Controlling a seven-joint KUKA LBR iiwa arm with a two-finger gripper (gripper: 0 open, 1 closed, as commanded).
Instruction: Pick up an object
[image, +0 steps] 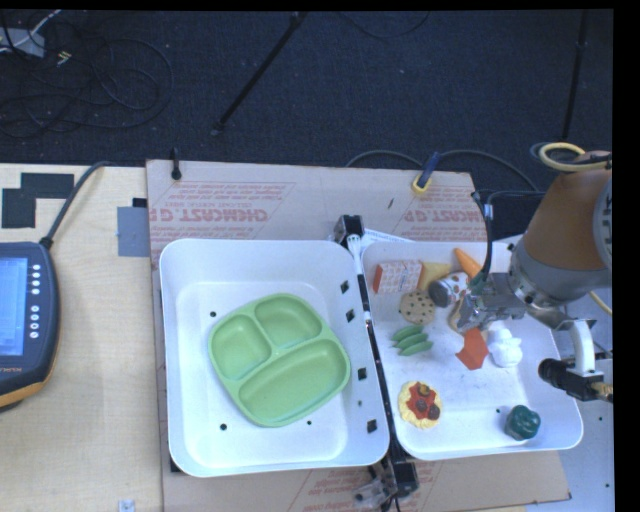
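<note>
A dark floor lies behind the bench (90, 230). The left bin (190, 300) holds a green divided plate (278, 358). In the right bin (480, 425) lie a cookie (416, 307), pea pods (411, 340), a small pizza (421, 404), an orange piece (472, 350) and a green ball (521, 422). The gripper (474, 312) hangs just above the orange piece; I cannot tell how its jaws stand.

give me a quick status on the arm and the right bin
Gripper low in right bin, fingers hidden. Red piece and white piece just beside it. Cookie and green pods crowd close.
</note>
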